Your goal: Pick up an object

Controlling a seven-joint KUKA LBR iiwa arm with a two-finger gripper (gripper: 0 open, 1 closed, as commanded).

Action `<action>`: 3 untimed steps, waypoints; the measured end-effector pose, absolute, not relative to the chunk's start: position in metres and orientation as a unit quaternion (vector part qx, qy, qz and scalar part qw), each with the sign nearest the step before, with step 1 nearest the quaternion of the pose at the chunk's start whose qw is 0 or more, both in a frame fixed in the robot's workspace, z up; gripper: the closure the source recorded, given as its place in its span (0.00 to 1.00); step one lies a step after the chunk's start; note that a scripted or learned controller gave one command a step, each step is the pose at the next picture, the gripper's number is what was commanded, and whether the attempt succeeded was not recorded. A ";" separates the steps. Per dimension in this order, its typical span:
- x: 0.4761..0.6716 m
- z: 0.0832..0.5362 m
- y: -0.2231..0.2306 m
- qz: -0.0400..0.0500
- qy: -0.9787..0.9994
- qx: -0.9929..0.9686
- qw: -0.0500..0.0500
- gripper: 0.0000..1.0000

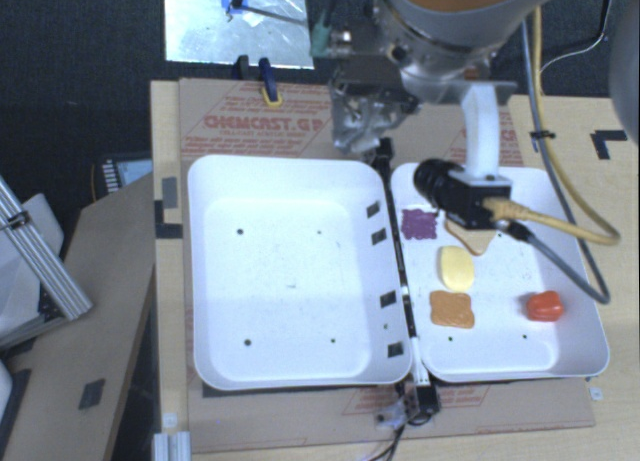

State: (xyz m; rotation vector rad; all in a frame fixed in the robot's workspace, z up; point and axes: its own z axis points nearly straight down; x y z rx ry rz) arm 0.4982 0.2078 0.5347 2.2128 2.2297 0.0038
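The jaws hang over the far edge of the two bins, just above where the rims meet. They are seen from behind their metal housing, so I cannot tell whether they are spread or pressed together.

All the loose things lie in the right bin (pixel 575 349), nearer the camera than the jaws and toward the view's right. Closest to the jaws is a purple piece (pixel 420 222), beside the seam between the bins. A pale yellow oval (pixel 457 269) lies nearer the camera. An orange-brown square (pixel 452 310) lies just in front of the oval. A red-orange lump (pixel 545 305) sits well apart from these, toward the bin's right wall. A tan scrap (pixel 480 243) shows just behind the oval.

The left bin (pixel 290 269) lies beside the right one, with black clips (pixel 379 237) along the shared edge. Both bins rest on a cardboard sheet (pixel 260 121) printed in red, which lies on the surface (pixel 105 349).
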 end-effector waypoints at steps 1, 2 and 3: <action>0.495 0.506 0.235 0.000 0.709 0.705 0.000 1.00; 0.486 0.537 0.234 0.002 0.709 0.705 0.000 1.00; 0.486 0.535 0.234 0.001 0.709 0.705 0.000 0.00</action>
